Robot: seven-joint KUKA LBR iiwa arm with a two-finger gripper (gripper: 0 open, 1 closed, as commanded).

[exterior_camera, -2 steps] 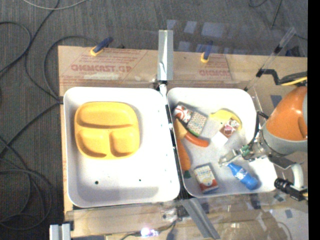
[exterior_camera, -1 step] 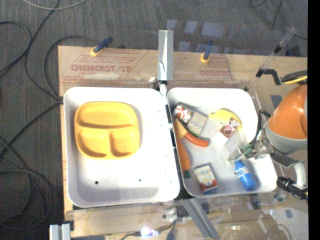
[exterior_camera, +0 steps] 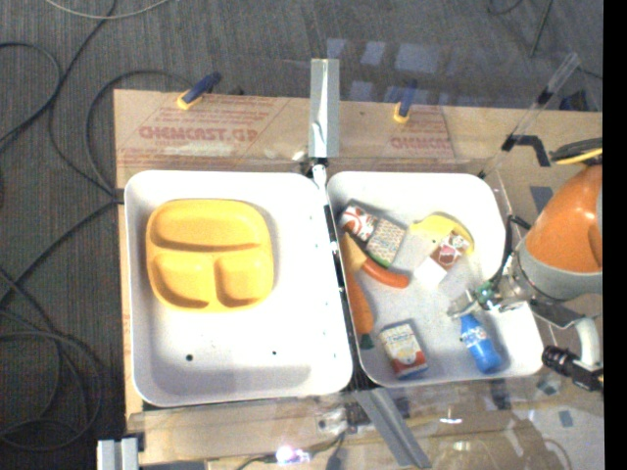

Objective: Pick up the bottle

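A small blue bottle (exterior_camera: pixel 483 348) lies on its side near the front right corner of the right bin (exterior_camera: pixel 431 186). My gripper (exterior_camera: pixel 476 300) hangs over the right side of that bin, just behind the bottle's upper end and close to it. A clear plastic piece (exterior_camera: pixel 454 282) sits right at the gripper's tip. The arm's orange band (exterior_camera: pixel 573 228) and grey wrist (exterior_camera: pixel 558 280) come in from the right edge.
The right bin also holds an orange carrot (exterior_camera: pixel 359 302), a red sausage (exterior_camera: pixel 385 275), a patterned packet (exterior_camera: pixel 382 239), a yellow item (exterior_camera: pixel 443 231) and a small carton (exterior_camera: pixel 404 348). A yellow divided tray (exterior_camera: pixel 210 253) lies in the left bin (exterior_camera: pixel 157 360).
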